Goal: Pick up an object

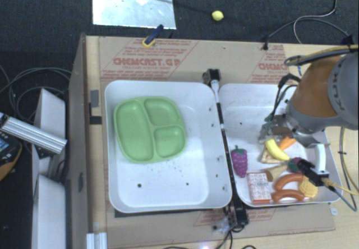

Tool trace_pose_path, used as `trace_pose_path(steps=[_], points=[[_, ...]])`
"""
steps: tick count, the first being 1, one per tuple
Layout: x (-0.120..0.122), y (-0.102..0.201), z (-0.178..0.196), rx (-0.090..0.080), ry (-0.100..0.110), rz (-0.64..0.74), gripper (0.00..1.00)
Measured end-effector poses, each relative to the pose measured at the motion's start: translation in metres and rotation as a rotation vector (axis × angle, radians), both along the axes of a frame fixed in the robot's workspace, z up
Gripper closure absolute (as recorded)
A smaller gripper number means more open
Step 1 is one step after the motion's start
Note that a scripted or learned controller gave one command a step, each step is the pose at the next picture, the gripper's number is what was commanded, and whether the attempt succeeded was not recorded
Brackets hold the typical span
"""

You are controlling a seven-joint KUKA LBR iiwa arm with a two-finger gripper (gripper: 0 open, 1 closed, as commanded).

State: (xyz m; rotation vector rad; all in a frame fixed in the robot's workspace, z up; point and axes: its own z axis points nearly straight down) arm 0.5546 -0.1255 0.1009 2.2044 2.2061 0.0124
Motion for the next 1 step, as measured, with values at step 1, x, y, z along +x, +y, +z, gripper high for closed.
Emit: trace_pose_path(steps=[1], points=[[0.0021,0.0806,0.0899,0.011,0.019,0.003,1.0]])
